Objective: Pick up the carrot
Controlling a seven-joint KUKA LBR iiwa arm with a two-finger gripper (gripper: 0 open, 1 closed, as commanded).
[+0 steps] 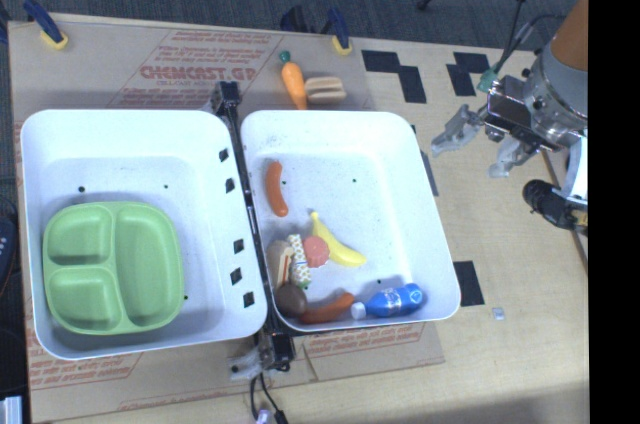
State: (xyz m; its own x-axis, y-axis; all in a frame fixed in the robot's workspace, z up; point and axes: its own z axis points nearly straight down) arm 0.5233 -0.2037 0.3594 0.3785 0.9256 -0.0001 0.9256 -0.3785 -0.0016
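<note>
1 carrot (292, 82), 2 bins (60, 137), perhaps 2 sausages (276, 188).

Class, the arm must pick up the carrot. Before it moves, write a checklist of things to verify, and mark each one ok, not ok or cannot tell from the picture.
1. Carrot located: ok, it lies on the bench behind the right bin, outside both bins.
2. Carrot free on top: ok, nothing covers it.
3. Room beside it: not ok, a small sandwich-like toy lies against its right side.
4. Gripper free of load: ok, fingers spread, nothing between them.
5. Gripper above the carrot: not ok, it hangs right of the right bin.
6. Lookalike: not ok, an orange sausage lies inside the right bin.
</note>
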